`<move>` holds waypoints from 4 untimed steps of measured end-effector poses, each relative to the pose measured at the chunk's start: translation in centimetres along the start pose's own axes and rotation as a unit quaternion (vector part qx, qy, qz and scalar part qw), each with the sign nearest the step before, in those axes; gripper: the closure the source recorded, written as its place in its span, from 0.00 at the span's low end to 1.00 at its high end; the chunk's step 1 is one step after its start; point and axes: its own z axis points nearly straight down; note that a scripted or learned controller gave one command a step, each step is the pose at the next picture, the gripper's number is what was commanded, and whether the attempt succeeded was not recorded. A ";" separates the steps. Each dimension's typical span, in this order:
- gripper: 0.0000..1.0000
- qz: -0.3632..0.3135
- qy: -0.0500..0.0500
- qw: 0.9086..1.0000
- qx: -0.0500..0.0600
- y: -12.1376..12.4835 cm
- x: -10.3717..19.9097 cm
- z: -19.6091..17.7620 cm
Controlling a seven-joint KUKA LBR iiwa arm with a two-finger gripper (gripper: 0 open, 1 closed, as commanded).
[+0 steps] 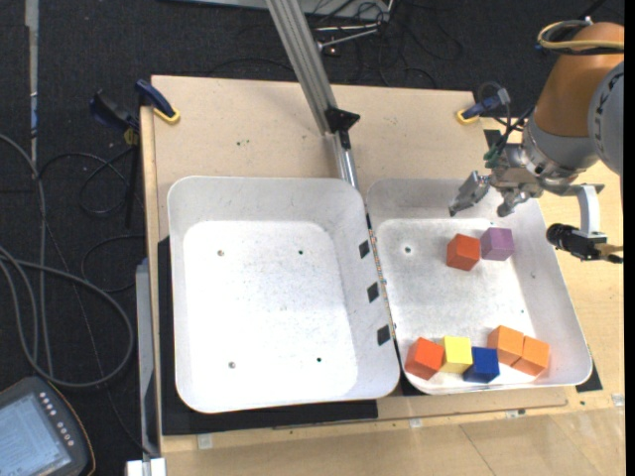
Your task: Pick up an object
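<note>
No readable labels or writing showing. Right bin [556, 266] is holding a red cube [462, 252] touching a purple cube [497, 243] near its back, plus orange [426, 356], yellow [457, 352], blue [483, 364] and two more orange cubes [520, 349] along the front edge. Tool [490, 198] is hovering released over the back rim, grasping nothing.

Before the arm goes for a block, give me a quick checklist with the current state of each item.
1. Tool over the right white bin: ok.
2. Tool fingers apart, nothing between them: ok.
3. Orange-red cube and purple cube just below the tool: ok.
4. Gap between those two for a finger: not ok, they touch.
5. Front cluster, yellow cube and blue cube, packed tight: not ok.
6. Tool height above blocks: cannot tell.
</note>
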 end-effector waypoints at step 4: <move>1.00 -0.002 -0.001 1.000 -0.007 -0.4 0.7 -1.8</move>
